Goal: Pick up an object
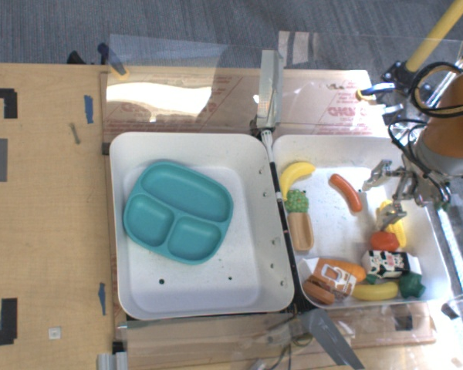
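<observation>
Where the tan cardboard-covered worktop [38, 206] meets the two bins, the left shallow white bin [193, 291] holds a teal plastic divided plate [177, 211] with three compartments, lying flat toward the bin's left half. In the right shallow white bin [324, 153], a curved yellow toy banana [295, 174] lies near the upper left corner, with a green toy broccoli [297, 200] just below it and a tan toy bread stick [301, 231] below that. A red toy sausage [346, 192] lies tilted near the middle. Along the near wall sit an orange and white toy packet [336, 274], a second yellow banana [376, 290], a black and white cow-patterned toy carton [386, 263] with a red toy [384, 240] just above it, and a dark green toy [411, 286] at the corner. The metal two-finger pincer [391, 195] hangs over the bin's right side, fingers spread apart, gripping nothing, above a small yellow toy [397, 228].
</observation>
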`<state>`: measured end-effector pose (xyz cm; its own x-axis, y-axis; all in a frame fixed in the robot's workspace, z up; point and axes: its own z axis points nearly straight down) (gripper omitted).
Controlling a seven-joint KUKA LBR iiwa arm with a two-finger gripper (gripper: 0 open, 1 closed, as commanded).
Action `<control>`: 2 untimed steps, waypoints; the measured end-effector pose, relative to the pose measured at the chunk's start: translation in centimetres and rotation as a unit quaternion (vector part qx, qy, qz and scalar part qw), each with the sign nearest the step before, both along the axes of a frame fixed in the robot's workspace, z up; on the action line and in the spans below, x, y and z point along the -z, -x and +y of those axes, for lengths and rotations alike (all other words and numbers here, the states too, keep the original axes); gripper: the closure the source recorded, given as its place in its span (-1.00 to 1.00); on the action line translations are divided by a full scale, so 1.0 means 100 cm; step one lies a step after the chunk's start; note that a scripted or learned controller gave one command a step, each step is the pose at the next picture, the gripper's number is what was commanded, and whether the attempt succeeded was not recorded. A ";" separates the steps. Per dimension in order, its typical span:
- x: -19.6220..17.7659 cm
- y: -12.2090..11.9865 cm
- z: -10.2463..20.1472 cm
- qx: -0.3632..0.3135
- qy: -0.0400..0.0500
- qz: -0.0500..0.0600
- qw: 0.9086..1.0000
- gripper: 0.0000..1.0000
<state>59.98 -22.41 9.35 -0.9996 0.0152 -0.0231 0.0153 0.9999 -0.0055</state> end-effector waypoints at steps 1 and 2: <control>0.004 0.022 0.069 0.067 -0.004 0.006 0.998 -1.00; 0.002 0.112 0.111 0.149 -0.004 -0.004 0.989 -1.00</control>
<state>48.78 -11.28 9.20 -0.9503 0.3101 -0.0287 0.3101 0.9507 0.0036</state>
